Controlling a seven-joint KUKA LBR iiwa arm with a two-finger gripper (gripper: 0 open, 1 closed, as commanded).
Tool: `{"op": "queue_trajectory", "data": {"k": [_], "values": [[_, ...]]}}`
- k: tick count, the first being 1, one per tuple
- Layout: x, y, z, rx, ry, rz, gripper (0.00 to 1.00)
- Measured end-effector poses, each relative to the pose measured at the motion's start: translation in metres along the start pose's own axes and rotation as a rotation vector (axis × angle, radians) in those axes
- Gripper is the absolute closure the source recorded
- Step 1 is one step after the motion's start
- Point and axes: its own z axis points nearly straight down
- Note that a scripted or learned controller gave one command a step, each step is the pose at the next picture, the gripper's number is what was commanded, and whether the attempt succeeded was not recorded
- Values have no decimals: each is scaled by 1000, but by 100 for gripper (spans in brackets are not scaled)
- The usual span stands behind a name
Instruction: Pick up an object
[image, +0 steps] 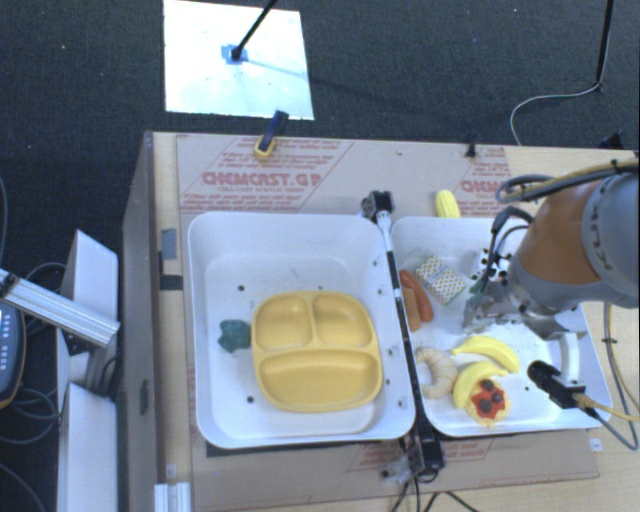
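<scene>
While the grey arm with its orange band leans in from the right, the two-finger gripper (487, 308) hangs low in the right-hand white bin (590, 395), so this looks like the approach before any grasp. How wide the claw is cannot be told from here. Just below it lies a yellow plastic banana (488, 349), beside a checkered soft pouch (441, 278); the next move calls for a straight drop and a clean close.

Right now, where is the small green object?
In the camera view, the small green object lies in the left bin, near its left wall, just left of the yellow divided plate.
</scene>
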Motion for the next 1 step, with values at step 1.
{"op": "queue_trajectory", "data": {"k": [1], "values": [[0,0,0,0,0,0,0]]}}
